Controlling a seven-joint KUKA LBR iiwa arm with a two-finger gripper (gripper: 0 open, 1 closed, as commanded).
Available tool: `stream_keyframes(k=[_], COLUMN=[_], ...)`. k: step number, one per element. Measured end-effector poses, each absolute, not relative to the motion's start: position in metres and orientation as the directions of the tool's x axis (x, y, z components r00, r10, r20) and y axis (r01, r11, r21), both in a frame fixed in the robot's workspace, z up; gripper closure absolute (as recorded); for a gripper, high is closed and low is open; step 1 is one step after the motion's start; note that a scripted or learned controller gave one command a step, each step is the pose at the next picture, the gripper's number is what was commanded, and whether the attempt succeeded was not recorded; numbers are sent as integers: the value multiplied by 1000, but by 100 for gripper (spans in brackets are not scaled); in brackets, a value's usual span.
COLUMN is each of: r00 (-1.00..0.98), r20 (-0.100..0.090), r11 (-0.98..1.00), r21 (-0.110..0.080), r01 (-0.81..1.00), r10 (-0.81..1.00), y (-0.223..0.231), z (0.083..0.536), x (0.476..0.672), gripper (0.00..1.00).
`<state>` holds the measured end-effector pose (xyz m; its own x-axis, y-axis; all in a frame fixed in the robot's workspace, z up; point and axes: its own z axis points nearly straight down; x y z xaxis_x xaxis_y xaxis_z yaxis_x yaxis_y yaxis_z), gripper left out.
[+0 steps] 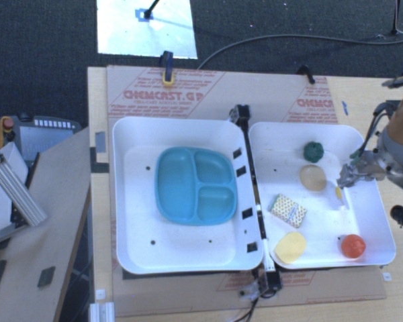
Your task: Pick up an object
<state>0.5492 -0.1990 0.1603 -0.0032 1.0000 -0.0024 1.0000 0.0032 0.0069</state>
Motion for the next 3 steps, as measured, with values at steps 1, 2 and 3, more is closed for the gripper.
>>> stream_keyframes(k=[1, 2, 3], r00=[-4, -10, -10], r20=[-3, 1, 1], r11=[4, 10, 10], r21=[8, 4, 2], r01=[1000, 1000, 1000], r10=[1000, 1000, 1000], y=[-200, -147, -95], z=[210, 224, 232], x=[551, 551, 545], gripper=[100, 100, 100])
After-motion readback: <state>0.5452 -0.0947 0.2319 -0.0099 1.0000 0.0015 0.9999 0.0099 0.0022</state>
